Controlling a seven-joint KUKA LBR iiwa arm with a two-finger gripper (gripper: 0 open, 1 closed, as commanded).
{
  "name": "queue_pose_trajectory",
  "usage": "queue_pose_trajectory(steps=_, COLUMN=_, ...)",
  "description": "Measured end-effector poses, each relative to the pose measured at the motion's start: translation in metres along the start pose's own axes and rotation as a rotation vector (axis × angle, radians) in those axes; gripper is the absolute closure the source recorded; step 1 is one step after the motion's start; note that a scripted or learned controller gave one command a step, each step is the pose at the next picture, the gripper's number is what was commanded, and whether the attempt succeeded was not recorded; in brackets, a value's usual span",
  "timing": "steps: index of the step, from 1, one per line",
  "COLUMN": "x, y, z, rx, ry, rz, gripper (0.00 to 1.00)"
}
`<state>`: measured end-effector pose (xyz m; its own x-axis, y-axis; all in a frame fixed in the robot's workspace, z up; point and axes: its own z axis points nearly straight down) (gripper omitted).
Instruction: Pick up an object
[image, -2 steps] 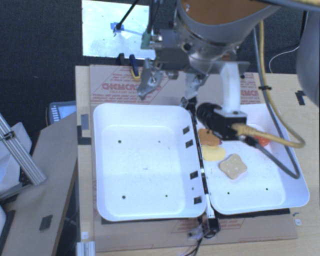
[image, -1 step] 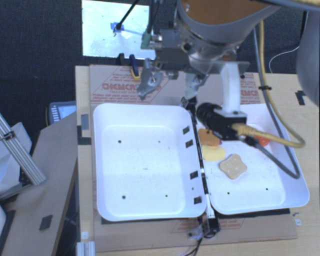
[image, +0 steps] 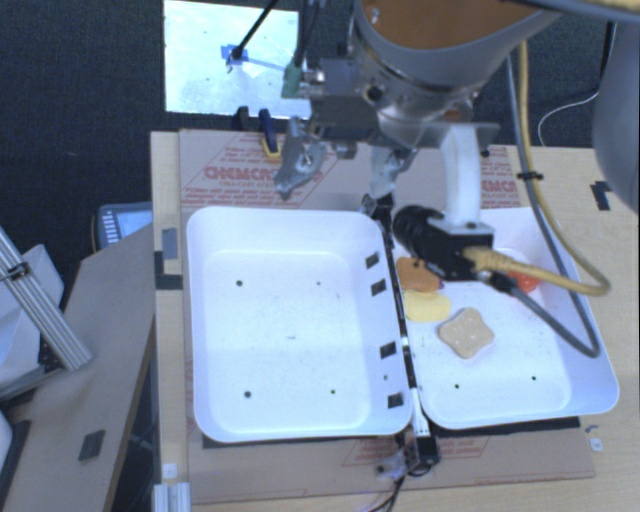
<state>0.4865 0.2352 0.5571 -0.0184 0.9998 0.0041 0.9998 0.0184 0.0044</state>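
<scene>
My gripper hangs high over the far rim of the left bin, close to the camera. Its two fingers stand wide apart, open, with nothing between them. In the right bin lie a beige toast-like square, a flat yellow piece, an orange piece and a small red thing, which is partly hidden by a yellow cable. All of these lie below and to the right of the gripper, apart from it.
A black cylinder on a white bracket, with a yellow cable and a grey hose, hangs from the arm over the right bin's far left corner. Black clips mark the seam between the bins. A cardboard sheet lies under both.
</scene>
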Motion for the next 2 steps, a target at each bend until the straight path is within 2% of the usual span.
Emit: queue_pose_trajectory(steps=2, x=0.0, y=0.0, z=0.0, rx=0.0, ry=0.0, rz=0.0, gripper=0.0)
